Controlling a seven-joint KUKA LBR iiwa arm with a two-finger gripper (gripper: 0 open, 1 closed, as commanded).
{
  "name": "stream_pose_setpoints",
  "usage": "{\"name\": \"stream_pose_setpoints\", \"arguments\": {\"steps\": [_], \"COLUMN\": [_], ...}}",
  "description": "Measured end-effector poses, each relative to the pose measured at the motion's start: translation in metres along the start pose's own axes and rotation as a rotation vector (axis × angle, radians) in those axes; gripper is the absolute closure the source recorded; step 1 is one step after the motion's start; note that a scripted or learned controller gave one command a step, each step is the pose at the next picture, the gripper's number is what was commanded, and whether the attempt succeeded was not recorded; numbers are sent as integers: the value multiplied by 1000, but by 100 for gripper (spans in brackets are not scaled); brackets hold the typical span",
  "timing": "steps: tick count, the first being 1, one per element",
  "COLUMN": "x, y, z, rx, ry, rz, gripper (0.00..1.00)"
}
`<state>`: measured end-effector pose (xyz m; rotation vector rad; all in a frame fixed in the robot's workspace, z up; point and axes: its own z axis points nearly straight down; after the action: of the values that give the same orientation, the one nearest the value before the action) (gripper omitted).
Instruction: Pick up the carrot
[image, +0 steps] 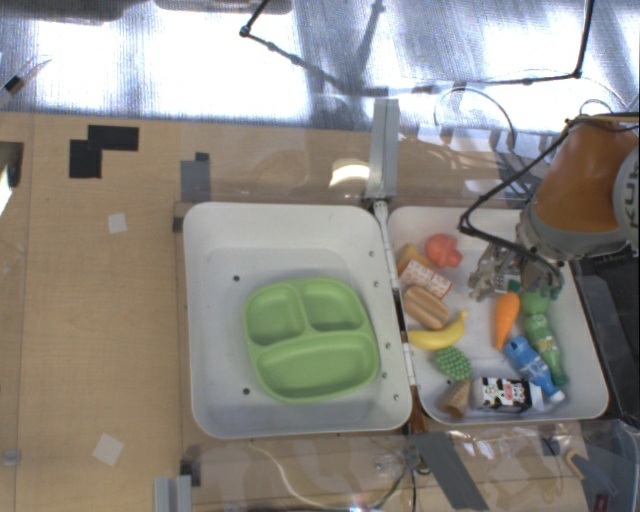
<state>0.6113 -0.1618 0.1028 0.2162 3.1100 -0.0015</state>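
Carrot lay in the right bin, tip down, between banana and green bottle. Gripper hung just above its leafy end, nothing visibly between its fingers; open or closed, couldn't tell. Green tray sat in the left bin.

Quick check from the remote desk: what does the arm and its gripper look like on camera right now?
The arm shows a wide orange band with grey casing beside it at the right edge. A black cable loops along its left side. Below hangs the gripper, a small grey metal assembly.
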Motion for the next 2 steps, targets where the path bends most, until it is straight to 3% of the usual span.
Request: {"name": "stream_pose_setpoints", "arguments": {"steps": [1, 2], "x": [84, 84], "y": [-10, -10], "z": [9, 10], "rx": [1, 1], "ry": [4, 4], "rz": [-285, -285], "gripper": [100, 0]}}
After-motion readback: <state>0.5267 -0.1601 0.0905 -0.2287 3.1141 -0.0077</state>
